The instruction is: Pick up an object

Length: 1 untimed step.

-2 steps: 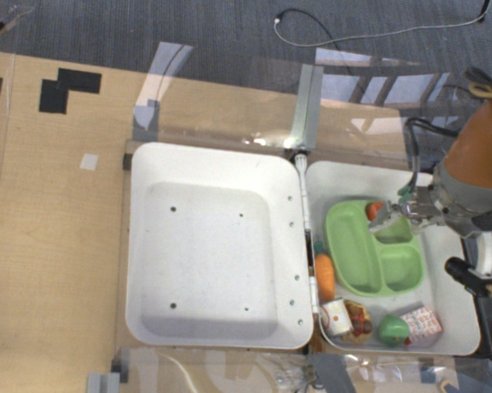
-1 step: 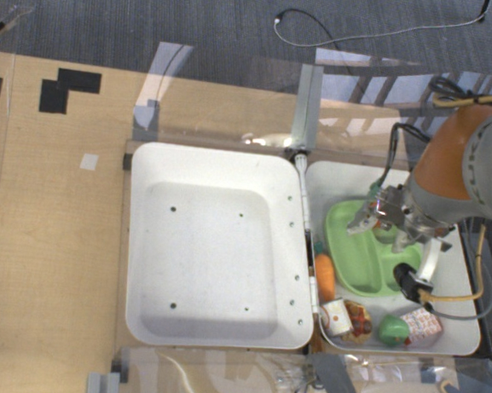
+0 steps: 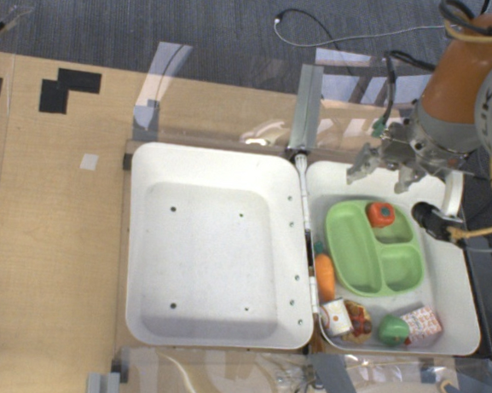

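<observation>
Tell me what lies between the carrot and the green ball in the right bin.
In the camera view, a small can and a red-brown packet lie between the carrot and the green ball.

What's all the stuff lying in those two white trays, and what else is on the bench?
left bin: one, white, left half of the bench.
right bin: one, white, beside it on the right.
divided tray: one, light green, middle of the right bin.
tomato toy: one, red-orange with a green top, in the divided tray's upper compartment.
carrot toy: one, orange, against the right bin's left wall.
small can: one, white with red, right bin's near left corner.
green round toy: one, right bin's near edge.
patterned packet: one, white and red, right of the green round toy.
arm: one, grey and orange, upper right.
end effector: one, metal, above the right bin's far edge.
</observation>
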Each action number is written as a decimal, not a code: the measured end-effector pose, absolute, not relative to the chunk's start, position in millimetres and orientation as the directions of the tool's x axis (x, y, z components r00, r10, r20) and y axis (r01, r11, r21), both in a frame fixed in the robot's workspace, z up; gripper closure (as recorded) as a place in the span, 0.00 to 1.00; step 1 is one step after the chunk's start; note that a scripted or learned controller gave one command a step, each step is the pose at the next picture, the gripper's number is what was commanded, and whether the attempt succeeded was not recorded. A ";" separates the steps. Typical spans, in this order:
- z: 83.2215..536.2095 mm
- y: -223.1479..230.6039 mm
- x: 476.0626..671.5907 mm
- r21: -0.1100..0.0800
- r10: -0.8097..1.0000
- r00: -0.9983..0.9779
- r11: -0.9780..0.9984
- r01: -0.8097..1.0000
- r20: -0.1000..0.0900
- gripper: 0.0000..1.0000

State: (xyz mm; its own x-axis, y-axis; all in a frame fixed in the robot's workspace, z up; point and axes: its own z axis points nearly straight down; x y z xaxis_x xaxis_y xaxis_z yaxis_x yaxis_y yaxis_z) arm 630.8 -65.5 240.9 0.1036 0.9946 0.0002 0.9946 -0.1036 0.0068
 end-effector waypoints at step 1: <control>185.3 -14.1 669.4 0.003 0.955 0.296 -0.296 0.955 0.000 0.00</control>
State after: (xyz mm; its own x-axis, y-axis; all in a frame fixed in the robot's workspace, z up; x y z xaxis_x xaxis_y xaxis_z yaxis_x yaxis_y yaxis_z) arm 669.4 -14.1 185.3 0.2959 0.9552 0.0003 0.9552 -0.2959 0.0029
